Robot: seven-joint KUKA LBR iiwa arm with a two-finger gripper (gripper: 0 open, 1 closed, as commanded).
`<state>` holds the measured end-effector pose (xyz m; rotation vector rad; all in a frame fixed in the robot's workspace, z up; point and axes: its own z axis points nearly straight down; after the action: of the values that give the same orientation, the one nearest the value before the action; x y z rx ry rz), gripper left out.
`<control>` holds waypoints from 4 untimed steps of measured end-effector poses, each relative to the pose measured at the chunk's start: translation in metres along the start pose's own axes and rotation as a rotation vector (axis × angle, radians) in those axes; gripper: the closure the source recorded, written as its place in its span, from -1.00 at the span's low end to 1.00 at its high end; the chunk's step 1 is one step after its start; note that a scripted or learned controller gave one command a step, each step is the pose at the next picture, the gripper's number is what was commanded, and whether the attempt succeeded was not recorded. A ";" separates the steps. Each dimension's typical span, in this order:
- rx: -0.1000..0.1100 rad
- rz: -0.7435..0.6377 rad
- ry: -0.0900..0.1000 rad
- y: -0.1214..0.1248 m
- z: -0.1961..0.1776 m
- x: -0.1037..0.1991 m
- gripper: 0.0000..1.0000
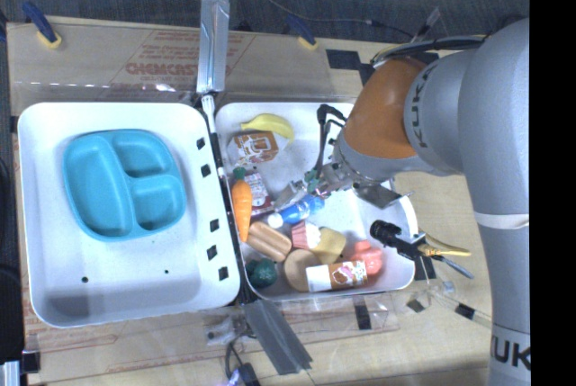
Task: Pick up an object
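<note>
Currently we have the arm's wrist deep in the right bin (pixel 407 211), gripper (pixel 317 180) low over the clutter at centre. We cannot tell whether it is apart or together; the orange band (pixel 382 119) and wrist body block that end. Nothing is visibly between its tips, so we don't call it a hold.

Candidates all sit in the right bin, packed toward its 6 to 9 o'clock side, likely because they were dumped loose. A blue-and-white bottle (pixel 295 211) lies just at the gripper's 7 o'clock, closest target by our read. A carrot (pixel 241 207) is at the bin's 9 o'clock wall, a banana (pixel 267 125) at 12, a brown packet (pixel 254 146) below it. A wrapped pouch (pixel 340 274) lies at 6.

The left bin (pixel 40 195) holds a blue divided tray (pixel 123 181), well apart from the action.

Risk: items touch, so a grasp may nudge neighbours.
</note>
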<state>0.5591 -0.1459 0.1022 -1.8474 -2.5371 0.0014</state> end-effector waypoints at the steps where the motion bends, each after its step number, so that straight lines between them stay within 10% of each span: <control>1: -0.002 -0.108 -0.001 -0.017 0.009 -0.034 -1.00; 2: -0.003 -0.112 -0.001 -0.016 -0.002 -0.034 1.00; 3: -0.003 -0.112 -0.001 -0.016 -0.001 -0.034 -1.00; 4: -0.003 -0.444 -0.003 -0.033 0.008 -0.053 -1.00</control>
<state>0.5435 -0.2065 0.0940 -1.2453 -2.8849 -0.0005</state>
